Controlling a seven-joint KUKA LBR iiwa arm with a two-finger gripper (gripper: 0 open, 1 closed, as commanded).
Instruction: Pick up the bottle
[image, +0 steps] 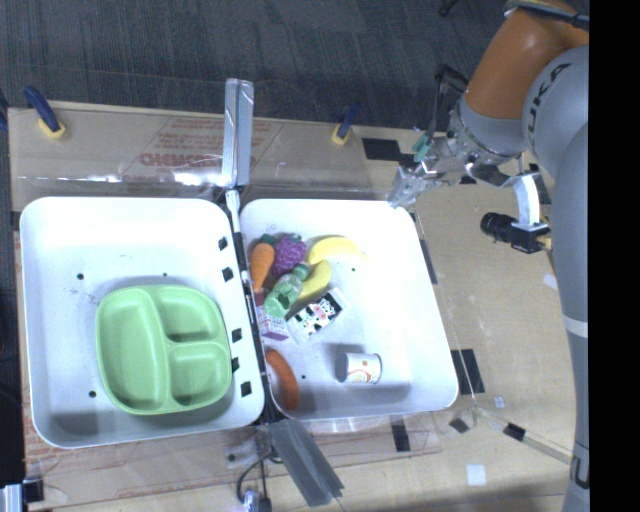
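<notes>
— Where is the bottle?

— The green bottle (284, 294) lies in the right bin (420, 330), in the clutter near that bin's left wall. It sits between a carrot (261, 265) and a bunch of purple grapes (290, 250) on its upper side and a banana (325, 262) to its right. A small black-and-white patterned box (317, 315) lies just below it, touching or nearly so.

— And the gripper?

— The gripper (408, 188) hangs above the top right corner of that bin, well apart from the bottle. Nothing is visible between its fingers — whether they are spread or closed, I cannot tell; they are too small and blurred.

— What else is there?

— A white cup (359, 367) on its side lower in the right bin, an orange object (282, 380) at the bottom left corner, and a green divided tray (165, 348) in the left bin (60, 250).
</notes>
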